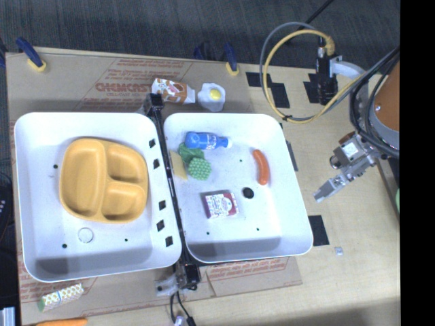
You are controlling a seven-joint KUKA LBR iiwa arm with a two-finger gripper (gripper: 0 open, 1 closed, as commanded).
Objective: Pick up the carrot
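At the table's [353, 263] near edge, a wrapped candy [61, 295] lies just outside the left bin [27, 182]. That bin holds a yellow divided plate [104, 178]. In the right bin [292, 209], nearest comes a dark red packet [219, 204], then a small black spot [247, 193]. The carrot [261, 166] lies on the bin floor toward the right wall, its long axis running near to far, slightly tilted, apart from everything else. Farther in sit a green toy [198, 168] and a blue bottle [205, 140] lying on its side. The hand [340, 180] hovers outside the bin over the table, right of the carrot; whether its fingers are spread, I cannot tell. Beyond the bins lie a small carton [168, 90] and an egg toy [213, 96].
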